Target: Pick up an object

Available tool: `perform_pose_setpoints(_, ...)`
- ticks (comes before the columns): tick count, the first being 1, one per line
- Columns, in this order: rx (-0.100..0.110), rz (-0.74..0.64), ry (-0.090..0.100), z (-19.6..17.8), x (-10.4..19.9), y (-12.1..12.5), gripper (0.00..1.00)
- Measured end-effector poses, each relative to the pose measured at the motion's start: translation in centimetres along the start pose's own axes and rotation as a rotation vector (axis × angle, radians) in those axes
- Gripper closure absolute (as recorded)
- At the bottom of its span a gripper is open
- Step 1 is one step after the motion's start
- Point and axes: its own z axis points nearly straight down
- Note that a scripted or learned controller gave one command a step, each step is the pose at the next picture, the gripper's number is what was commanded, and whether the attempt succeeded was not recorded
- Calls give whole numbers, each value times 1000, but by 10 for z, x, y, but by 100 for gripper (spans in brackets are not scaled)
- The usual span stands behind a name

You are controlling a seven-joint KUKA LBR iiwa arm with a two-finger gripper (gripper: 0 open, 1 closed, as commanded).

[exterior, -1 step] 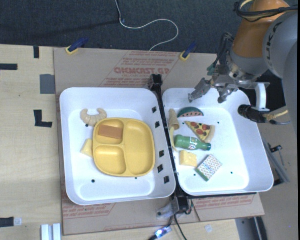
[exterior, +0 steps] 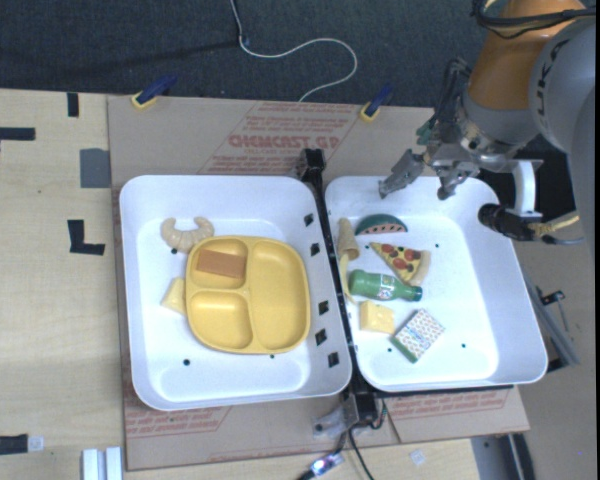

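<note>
Both bins, the left bin [exterior: 145,298] and the right bin [exterior: 500,308], are plain white. The divided tray [exterior: 265,303] is yellow, and the toast slice [exterior: 221,262] on it is tan-brown. The croissant [exterior: 183,231] is pale beige, the cheese wedge [exterior: 172,295] light yellow. The bottle [exterior: 382,286] is green with a white label. The pizza slice [exterior: 400,258] is orange-yellow with red dots. The watermelon slice [exterior: 382,226] has a dark green rind over red. The cheese square [exterior: 377,318] is yellow. The small packet [exterior: 418,334] is white with a speckled multicoloured pattern and a green edge. The cardboard [exterior: 230,138] is brown with red lettering; the tabletop [exterior: 40,288] is light wood with black marks. The arm [exterior: 530,48] is grey with an orange band.
</note>
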Motion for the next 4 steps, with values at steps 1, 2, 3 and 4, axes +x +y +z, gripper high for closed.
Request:
perform_pose_setpoints(1,5,1,-1,46,5,-6,0)
perform_pose_setpoints(2,4,1,-1,93,2,-14,0)
perform_pose_setpoints(3,-13,1,0,138,3,-10,0)
perform_pose_setpoints(4,-15,0,-2,126,3,-9,100)
